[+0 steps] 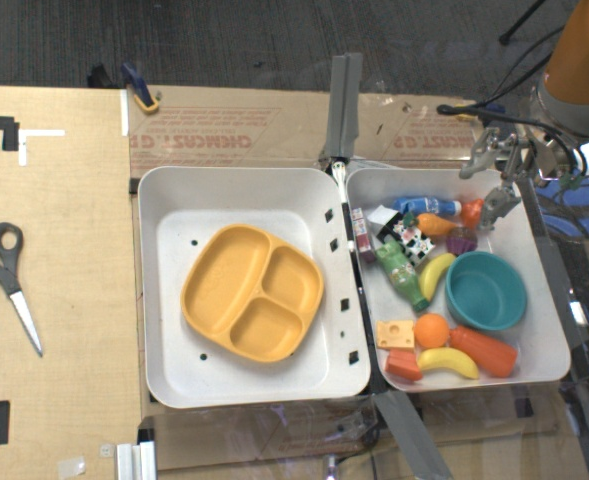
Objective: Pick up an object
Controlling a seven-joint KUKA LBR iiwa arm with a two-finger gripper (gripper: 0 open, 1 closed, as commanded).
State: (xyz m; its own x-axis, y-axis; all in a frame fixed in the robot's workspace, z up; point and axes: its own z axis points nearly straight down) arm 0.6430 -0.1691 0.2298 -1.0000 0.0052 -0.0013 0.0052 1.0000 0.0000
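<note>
Toys fill the right white bin (549,368); a small red plastic piece (471,214) lies at its far edge, just under the metal gripper (501,183), which hangs slightly parted, holding nothing. Best to drop straight and straddle it, clear of the teal bowl (486,290).

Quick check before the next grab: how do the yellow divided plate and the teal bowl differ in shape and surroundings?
The yellow divided plate is wide, shallow and split into three compartments; the teal bowl is smaller, deeper and has one round hollow. The plate lies alone in the left bin; the bowl sits crowded among toy food in the right bin. Both sit open side up with nothing inside.
</note>
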